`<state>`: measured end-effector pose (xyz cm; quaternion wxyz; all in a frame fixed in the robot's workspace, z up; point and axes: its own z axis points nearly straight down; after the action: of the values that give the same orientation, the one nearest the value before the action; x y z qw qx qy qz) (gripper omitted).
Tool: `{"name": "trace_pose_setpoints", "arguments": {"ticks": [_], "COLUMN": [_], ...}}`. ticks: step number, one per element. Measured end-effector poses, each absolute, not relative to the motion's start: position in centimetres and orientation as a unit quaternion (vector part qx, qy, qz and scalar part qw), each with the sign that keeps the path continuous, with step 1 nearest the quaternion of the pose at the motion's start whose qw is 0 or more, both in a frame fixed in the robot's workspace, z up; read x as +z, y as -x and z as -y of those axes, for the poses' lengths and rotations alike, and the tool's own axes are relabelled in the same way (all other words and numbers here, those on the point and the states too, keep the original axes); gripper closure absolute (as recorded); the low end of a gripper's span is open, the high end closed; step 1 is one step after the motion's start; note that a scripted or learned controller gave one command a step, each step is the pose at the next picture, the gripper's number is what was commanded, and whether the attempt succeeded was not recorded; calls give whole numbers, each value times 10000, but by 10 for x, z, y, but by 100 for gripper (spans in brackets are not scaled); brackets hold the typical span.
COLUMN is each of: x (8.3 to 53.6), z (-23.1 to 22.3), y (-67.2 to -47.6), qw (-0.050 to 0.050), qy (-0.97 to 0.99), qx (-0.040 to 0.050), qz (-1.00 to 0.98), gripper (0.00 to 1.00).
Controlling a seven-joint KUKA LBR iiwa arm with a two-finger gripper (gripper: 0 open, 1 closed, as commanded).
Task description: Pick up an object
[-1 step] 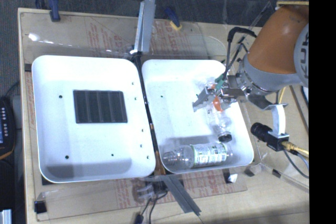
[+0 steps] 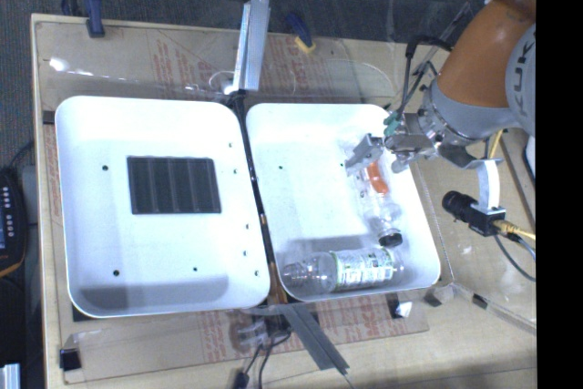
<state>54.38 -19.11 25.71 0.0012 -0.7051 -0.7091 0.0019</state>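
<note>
Clear plastic bottle (image 2: 342,270) lies along lower wall of right bin (image 2: 301,187); smaller orange-labelled bottle (image 2: 378,196) mid-right, cap down-frame. Gripper (image 2: 373,146) hovers just above smaller bottle's upper end, likely lining up grasp. Jaws: cannot tell. Left bin (image 2: 91,196) holds dark ribbed pad (image 2: 173,185).

Your two shallow white plastic bins: the left bin (image 2: 82,159) and the right bin (image 2: 301,150) look smooth with a soft sheen. Your dark ribbed rectangular panel (image 2: 173,185) in the left one reads matt. Your clear plastic bottle with a printed paper-like label (image 2: 342,271) is glossy and see-through. Your small clear bottle with orange contents and a black cap (image 2: 380,200) shines too. Your pale wood-look bench (image 2: 55,59) is matt, and your grey metal hand (image 2: 378,144) is dull.
</note>
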Motion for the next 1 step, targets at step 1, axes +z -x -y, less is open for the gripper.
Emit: {"name": "trace_pose_setpoints", "arguments": {"ticks": [1], "x": [221], "z": [209], "y": [-586], "qw": [13], "qy": [7137], "qx": [20], "qz": [7004], "gripper": [0]}}
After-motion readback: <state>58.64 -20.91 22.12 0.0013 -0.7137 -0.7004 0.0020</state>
